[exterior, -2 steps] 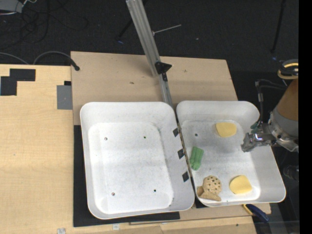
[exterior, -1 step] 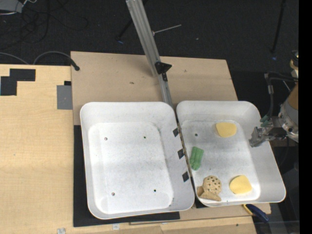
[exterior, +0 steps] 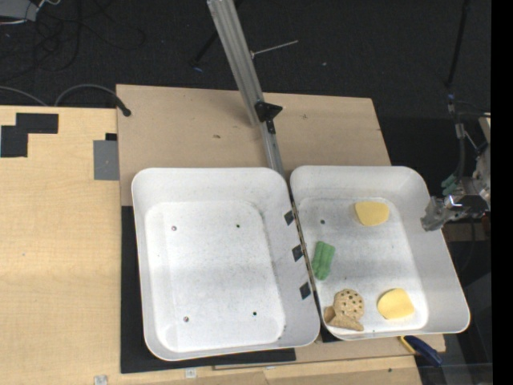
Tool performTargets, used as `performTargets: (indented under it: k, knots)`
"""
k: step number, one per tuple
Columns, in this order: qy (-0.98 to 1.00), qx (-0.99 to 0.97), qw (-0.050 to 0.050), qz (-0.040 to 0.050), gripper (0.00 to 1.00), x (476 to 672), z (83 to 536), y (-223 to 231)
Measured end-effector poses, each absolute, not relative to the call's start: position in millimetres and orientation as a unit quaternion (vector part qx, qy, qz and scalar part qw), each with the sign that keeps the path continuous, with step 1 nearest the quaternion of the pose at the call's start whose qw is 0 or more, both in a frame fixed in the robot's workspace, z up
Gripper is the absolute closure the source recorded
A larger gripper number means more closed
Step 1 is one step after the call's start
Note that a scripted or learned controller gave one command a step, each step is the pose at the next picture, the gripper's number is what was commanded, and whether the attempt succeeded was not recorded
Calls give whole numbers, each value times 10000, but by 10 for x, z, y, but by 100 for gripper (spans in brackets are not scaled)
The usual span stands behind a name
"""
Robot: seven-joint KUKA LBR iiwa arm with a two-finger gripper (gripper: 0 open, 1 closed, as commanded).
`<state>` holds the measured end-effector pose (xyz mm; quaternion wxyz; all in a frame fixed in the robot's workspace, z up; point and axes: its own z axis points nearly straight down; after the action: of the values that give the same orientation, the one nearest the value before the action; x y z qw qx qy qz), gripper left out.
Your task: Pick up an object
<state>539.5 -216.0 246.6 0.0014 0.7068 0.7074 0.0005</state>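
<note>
The right bin (exterior: 433,239) holds a pale yellow round piece (exterior: 372,212) near its back, a green block (exterior: 323,260) by its left wall, a brown cookie-like piece (exterior: 347,308) at the front, and a second yellow piece (exterior: 396,303) at the front right. My gripper (exterior: 449,207) sits at the far right, just outside the right bin's right rim, apart from all the objects. Nothing shows between its fingers.
The left bin (exterior: 152,207) lies beside the right one, with black clips along the shared wall. A slanted metal rail (exterior: 240,62) rises behind the bins. Wooden bench boards extend to the left and back.
</note>
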Motion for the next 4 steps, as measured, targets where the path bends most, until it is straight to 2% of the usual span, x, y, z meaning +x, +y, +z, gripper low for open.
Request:
performTargets:
  k: [2, 3, 4]
  knots:
    - [7085, 7057, -22, -4, 100, 5478, 2269, -1153]
    - [7082, 7060, -12, 0, 100, 5554, 2345, -675]
    - [7085, 7057, -15, 1, 100, 5528, 2411, -203]
